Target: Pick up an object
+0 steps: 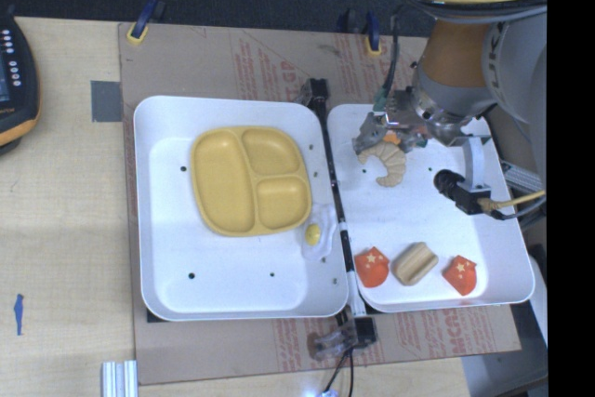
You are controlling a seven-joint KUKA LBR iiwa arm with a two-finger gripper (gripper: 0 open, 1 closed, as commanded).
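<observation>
Over right bin (502, 293), jaws (386, 137) above croissant (394, 165), grip unclear

My one camera sits fixed above the bench (74, 200), looking down at a slant from some way off, so both white bins fit in frame. The left bin (167, 284) lies toward nine o'clock, the right bin (507, 279) toward three, where my arm (474, 33) enters.
</observation>
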